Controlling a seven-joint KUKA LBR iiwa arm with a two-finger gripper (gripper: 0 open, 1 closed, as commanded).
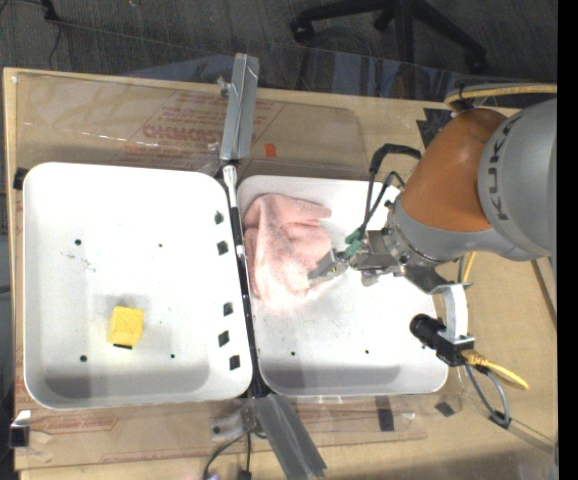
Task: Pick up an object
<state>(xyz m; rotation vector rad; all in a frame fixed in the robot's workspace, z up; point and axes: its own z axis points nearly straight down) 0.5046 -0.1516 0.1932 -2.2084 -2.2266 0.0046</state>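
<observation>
Grey and orange, the arm [479, 183] looms over the right bin [369, 368]. Left bin [69, 198] holds a small yellow block [126, 326]. A pink cloth [281, 240] lies at the right bin's left side, the gripper [321, 269] touching its edge; whether its fingers are apart, I cannot tell.

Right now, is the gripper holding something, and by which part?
Cannot be told: the gripper touches the right edge of the crumpled pink cloth, but no grasp is visible.

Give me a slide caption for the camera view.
KUKA arm's gripper at a pink cloth in the right bin; yellow block in the left bin.
</observation>
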